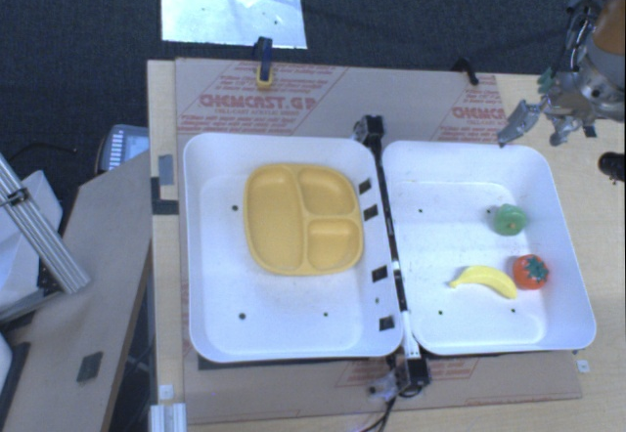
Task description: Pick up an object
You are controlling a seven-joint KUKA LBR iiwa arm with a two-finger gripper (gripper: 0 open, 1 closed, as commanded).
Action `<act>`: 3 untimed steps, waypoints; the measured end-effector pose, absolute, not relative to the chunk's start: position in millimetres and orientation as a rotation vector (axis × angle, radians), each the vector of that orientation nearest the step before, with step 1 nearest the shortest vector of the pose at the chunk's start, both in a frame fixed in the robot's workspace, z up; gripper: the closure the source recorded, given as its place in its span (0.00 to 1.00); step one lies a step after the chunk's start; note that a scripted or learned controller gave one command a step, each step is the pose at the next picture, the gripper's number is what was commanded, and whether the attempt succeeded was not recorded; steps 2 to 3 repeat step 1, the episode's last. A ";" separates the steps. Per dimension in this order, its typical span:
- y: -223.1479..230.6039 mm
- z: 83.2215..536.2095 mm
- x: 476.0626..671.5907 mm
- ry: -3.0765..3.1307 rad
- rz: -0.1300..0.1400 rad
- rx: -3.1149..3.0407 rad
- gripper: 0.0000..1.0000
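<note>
- Dark blue-grey carpet surrounds a bench topped with a pale cardboard sheet (323, 93) printed in red letters.
- Two shallow white plastic bins sit side by side on that sheet, the left bin (210, 323) touching the right bin (562, 313) along a black clipped seam.
- Left of the seam, a yellow plastic divided plate (301, 219) with three compartments lies flat near the left bin's middle.
- Right of the seam, a small yellow toy banana (485, 280) lies on the right bin's floor.
- A red-orange toy fruit with a green top (530, 271) rests just beside the banana, farther from the seam.
- A round green toy (508, 219) sits near those two, toward the bin's far wall.
- The arm's grey two-finger gripper (544, 125) hangs above the right bin's far right corner, fingers spread wide and holding nothing, well apart from all three toys.
</note>
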State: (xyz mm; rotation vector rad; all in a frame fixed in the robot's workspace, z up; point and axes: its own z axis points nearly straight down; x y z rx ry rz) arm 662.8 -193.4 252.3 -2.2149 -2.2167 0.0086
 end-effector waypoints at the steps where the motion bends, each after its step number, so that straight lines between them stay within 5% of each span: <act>1: -192.7 260.1 665.1 -2.227 -0.002 -2.219 0.00; 3: -192.7 260.1 665.1 -2.227 -0.002 -2.219 0.00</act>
